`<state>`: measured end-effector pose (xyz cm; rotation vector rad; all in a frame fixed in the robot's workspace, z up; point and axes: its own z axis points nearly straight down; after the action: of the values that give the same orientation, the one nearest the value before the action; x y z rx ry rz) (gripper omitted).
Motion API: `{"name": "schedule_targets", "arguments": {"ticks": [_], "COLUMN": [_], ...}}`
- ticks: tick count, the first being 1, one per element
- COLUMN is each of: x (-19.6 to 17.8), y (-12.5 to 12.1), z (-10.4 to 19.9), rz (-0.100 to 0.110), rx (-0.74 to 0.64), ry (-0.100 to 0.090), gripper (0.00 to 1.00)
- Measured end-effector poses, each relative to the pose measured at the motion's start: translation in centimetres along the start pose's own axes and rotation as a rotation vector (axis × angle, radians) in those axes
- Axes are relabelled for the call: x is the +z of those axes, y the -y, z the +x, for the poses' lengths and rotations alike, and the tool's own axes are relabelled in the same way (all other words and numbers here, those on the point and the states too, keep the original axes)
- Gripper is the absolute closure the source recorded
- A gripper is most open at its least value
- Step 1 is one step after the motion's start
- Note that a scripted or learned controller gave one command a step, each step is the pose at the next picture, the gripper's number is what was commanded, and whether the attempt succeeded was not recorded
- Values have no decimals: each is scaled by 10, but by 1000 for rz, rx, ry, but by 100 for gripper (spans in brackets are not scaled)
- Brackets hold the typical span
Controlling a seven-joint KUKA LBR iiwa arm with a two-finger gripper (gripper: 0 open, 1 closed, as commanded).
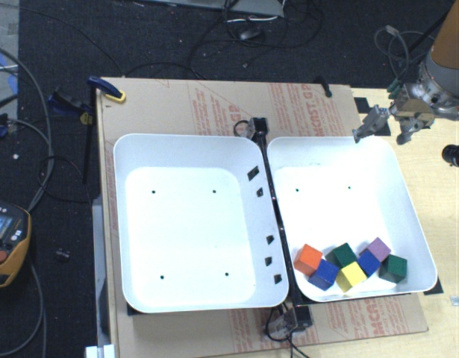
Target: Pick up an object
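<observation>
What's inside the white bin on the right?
The right bin holds coloured blocks bunched at its near edge: orange, two blue, two green, yellow and purple. Anything beneath them is covered.

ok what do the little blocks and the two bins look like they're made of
Blocks: probably painted wood or hard plastic, with crisp edges and flat, solid, matte colours. Bins, left bin and right bin: likely moulded white plastic, smooth and slightly glossy with rounded corners.
</observation>
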<state>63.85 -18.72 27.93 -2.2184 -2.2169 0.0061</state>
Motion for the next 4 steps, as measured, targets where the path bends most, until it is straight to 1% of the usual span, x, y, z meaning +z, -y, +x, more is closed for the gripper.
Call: {"name": "schedule_targets", "arguments": {"ticks": [1, 2, 3, 4], "x": [-4, 42, 85, 148], "y": [-1, 2, 2, 3], "z": [0, -7, -3, -3], "rz": [-7, -3, -3, -1], "rx": [-1, 0, -1, -1], "ry": [1, 0, 0, 0], "gripper": [0, 0, 0, 0]}}
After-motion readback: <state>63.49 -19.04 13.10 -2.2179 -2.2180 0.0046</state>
